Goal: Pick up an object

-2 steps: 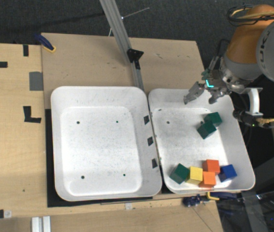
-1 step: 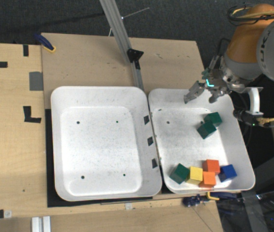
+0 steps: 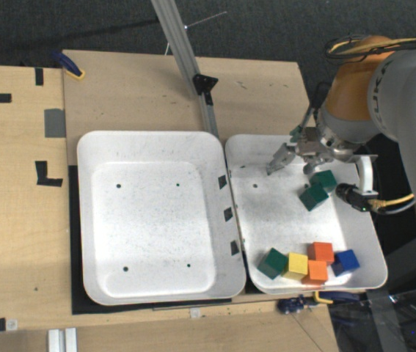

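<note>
Inspection finds your gripper [image 3: 296, 160] hanging over the upper part of the right bin [image 3: 266, 226], with the grey arm [image 3: 384, 86] reaching in from the right. Whether the gripper is released or clenched cannot be determined from this view, and nothing can be confirmed between it. Two dark green blocks lie just beside it on the bin floor: the upper green block [image 3: 325, 180] near the wrist, and the lower green block [image 3: 314, 196] touching or nearly touching it. Either is your nearest candidate. At the bin's lower edge sits a tight cluster: a third green block [image 3: 272, 262], a yellow block [image 3: 298, 264], two orange blocks [image 3: 319, 261] and a blue block [image 3: 345, 262], packed against each other and close to the wall. The left bin [image 3: 152, 218] carries no candidate. In my judgement all of these are rigid, light cubes, likely wood or plastic, with smooth painted faces that may slip under an off-centre pinch. Take hold across two opposite flat faces, square to them and centred, not across corners. Note that the two green blocks by the gripper lie rotated relative to the bin walls, so you should align the wrist to their faces. The clustered blocks leave little room beside them and are the poorer choice.
</note>
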Controlling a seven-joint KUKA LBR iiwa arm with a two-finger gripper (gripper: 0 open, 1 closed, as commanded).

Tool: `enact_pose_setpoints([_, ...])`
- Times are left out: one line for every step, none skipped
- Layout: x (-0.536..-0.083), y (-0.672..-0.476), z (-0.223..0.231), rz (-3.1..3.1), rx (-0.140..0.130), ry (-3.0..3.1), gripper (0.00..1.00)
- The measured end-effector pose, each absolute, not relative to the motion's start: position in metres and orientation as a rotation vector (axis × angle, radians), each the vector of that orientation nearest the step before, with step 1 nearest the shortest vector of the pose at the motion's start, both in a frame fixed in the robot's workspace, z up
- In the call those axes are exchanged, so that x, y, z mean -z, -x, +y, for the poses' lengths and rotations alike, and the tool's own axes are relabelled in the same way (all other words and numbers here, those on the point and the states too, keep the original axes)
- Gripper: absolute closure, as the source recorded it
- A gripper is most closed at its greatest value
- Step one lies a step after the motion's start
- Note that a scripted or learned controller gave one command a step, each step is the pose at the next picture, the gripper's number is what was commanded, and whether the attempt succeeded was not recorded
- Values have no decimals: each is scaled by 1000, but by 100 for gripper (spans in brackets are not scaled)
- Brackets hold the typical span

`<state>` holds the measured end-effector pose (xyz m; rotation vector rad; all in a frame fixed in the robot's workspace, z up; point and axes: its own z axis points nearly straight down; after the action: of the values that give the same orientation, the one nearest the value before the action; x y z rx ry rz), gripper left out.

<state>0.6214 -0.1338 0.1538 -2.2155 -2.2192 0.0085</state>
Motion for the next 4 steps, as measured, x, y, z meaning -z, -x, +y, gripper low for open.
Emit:
enact_pose_setpoints([-107,-623,-127,-2220,-8,2216,0])
enact_pose_setpoints([-91,-622,-126,-2222,-6,2218,0])
enact_pose_setpoints([-101,-623,-125,-2223,-4,2217,100])
enact_pose_setpoints([-146,-623,-118,-2225,3,2221,100])
